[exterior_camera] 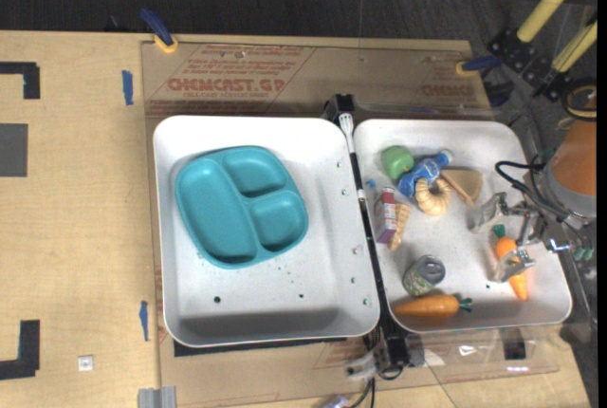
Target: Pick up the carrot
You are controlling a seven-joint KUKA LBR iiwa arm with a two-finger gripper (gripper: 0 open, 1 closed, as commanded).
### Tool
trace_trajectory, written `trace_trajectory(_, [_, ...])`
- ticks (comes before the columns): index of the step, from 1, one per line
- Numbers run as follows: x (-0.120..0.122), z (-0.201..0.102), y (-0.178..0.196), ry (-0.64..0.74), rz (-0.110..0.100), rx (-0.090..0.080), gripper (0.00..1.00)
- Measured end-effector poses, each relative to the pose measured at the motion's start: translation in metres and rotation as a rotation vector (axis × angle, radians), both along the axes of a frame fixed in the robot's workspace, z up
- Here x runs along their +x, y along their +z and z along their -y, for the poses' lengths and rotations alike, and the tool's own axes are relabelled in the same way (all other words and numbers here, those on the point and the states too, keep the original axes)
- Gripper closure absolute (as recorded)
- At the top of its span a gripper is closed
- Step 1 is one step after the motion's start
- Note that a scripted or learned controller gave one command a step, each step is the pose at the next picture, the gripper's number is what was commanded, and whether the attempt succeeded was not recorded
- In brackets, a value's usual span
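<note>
An orange carrot (429,306) with a green stalk end pointing right lies along the front wall of the right bin (474,133). My gripper (513,237) hangs low over the bin's right side, up and to the right of the carrot and apart from it. Small orange pieces (518,286) sit right at and just below the gripper; what they are is unclear. The arm's orange band (579,164) shows at the right edge.
The right bin also holds a green ball-like toy (397,159), a blue bottle (423,173), a croissant-like piece (432,196), a wedge (463,182), a pink packet (388,214) and a small can (423,274). The left bin (190,302) holds a teal divided plate (241,204).
</note>
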State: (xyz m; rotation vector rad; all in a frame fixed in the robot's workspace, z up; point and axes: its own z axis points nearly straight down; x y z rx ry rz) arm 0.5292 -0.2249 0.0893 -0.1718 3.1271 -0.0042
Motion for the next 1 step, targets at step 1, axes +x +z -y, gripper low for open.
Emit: trace_trajectory(1, [-0.0388, -0.0013, 0.0002, -0.109, 0.004, 0.001, 0.00])
